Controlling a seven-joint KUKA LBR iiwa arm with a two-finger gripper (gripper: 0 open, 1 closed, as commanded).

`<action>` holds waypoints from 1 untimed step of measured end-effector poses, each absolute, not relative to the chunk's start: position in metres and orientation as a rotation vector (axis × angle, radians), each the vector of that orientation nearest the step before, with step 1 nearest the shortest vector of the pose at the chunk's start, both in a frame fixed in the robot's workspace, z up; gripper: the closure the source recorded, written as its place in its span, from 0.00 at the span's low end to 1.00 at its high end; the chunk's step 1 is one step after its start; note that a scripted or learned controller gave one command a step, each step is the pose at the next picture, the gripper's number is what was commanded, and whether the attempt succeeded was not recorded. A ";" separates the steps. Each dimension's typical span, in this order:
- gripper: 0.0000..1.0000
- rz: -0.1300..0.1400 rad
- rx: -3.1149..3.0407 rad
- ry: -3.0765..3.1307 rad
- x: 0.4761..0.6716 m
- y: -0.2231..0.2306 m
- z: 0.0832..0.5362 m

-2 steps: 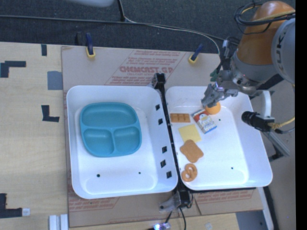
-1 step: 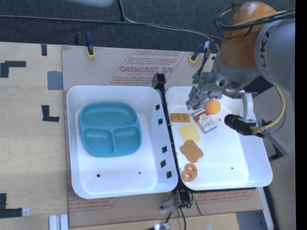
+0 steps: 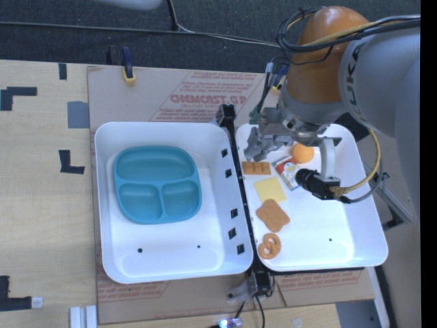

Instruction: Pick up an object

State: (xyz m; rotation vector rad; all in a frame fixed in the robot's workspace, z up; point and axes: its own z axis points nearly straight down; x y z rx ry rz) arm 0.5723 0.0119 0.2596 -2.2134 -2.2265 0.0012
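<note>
The right bin (image 3: 355, 241) holds several toy foods: a small brown waffle piece (image 3: 257, 168), a yellow cheese slice (image 3: 271, 189), a tan toast-like piece (image 3: 273, 215), a pretzel (image 3: 269, 245), an orange ball (image 3: 302, 153) and a red-and-white packet (image 3: 285, 169). My gripper (image 3: 263, 144) hangs low over the bin's back left part, just above and behind the waffle piece. The wrist body hides how its tips stand. Nothing shows between them.
The left bin (image 3: 109, 183) holds a blue divided plate (image 3: 157, 183). A black divider with clips (image 3: 235, 183) runs between the bins. A cable loop (image 3: 365, 183) hangs from the arm over the right bin. A yellow clamp (image 3: 128, 70) sits at the board's back edge.
</note>
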 end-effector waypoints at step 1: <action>1.00 0.004 -2.211 -2.226 0.565 0.065 0.236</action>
